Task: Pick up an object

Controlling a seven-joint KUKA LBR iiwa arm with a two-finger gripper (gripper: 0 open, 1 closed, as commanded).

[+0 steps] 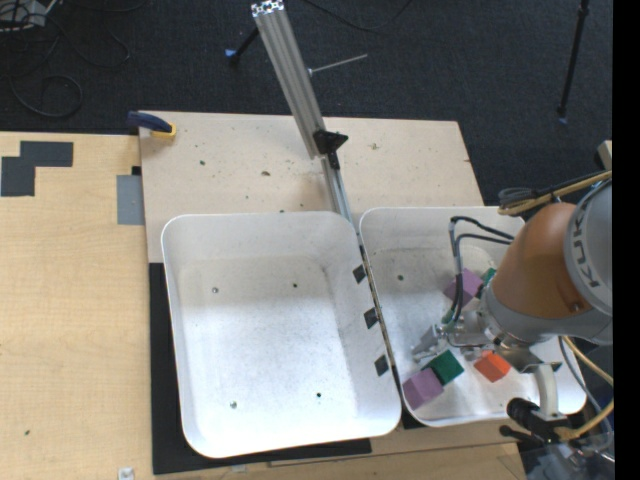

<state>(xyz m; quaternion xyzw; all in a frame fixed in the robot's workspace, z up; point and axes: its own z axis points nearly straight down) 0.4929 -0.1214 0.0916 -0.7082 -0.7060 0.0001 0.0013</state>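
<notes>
My gripper (440,344) is down inside the right bin (400,258), near its front. A green block (448,368) lies just below and in front of the gripper, touching or nearly touching it. A purple block (421,388) sits beside the green one at the bin's front left corner. An orange block (491,369) lies to the right, partly under the arm's wrist. Farther back, a pale purple block (465,286) rests next to the arm, with a small green piece (490,274) behind it.
The left bin (200,258) adjoins the right one along a shared rim with black clips (368,318). A slanted aluminium post (295,78) rises behind the bins. The arm's orange band (535,258) and cables cover the right bin's right side.
</notes>
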